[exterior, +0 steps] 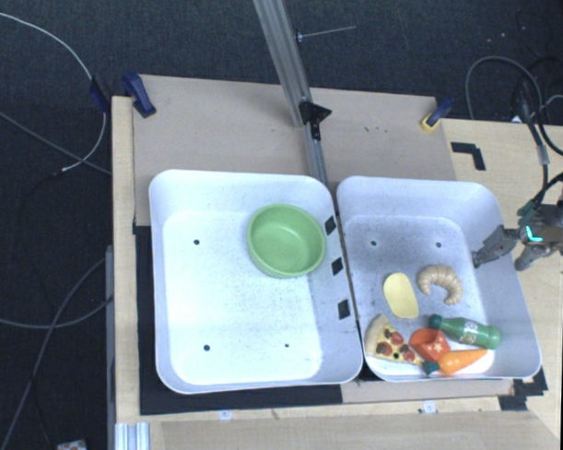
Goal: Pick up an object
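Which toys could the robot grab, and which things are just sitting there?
Could be picked:
round green bowl
tan toy croissant
yellow oval piece
green toy bottle
toy pizza slice
red toy pepper
orange toy carrot

Just there:
left white bin
right white bin
blue clamp
yellow clamp

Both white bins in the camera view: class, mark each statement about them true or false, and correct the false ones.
1. The green bowl sits in the left bin. True.
2. The croissant lies in the left bin. False: it lies in the right bin.
3. The gripper holds the green bottle. False: it is at the right bin's right rim, apart from the bottle.
4. The pizza slice lies near the right bin's front edge. True.
5. The carrot rests inside the bowl. False: it lies in the right bin.
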Available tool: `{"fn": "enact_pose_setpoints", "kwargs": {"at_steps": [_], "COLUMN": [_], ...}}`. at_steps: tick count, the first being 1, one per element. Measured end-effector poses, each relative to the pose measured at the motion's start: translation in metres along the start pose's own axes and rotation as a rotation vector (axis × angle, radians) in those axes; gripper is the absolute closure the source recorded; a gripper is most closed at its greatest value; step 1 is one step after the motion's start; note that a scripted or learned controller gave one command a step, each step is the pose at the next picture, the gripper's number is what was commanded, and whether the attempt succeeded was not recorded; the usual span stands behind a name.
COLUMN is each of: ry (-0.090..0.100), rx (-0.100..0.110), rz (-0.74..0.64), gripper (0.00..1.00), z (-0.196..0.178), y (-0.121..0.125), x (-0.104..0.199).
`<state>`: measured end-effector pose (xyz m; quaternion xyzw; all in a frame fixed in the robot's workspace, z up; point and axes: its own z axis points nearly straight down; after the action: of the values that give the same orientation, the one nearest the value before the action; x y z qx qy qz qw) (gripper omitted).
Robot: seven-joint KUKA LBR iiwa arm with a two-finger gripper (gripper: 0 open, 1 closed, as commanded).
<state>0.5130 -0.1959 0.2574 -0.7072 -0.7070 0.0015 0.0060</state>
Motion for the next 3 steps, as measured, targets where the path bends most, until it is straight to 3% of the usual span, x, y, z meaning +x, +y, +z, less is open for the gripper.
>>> {"fn": "enact_pose_setpoints", "kwargs": {"at_steps": [1,3], "ry": [-0.001,0.002], "rx": [-0.005,0.003], "rz": [-0.001,0.001], "gripper": [0.0,0.0], "z": [-0.003,0.103], "y": [0.001,-0.006], "x": [0.0,0.004]}}
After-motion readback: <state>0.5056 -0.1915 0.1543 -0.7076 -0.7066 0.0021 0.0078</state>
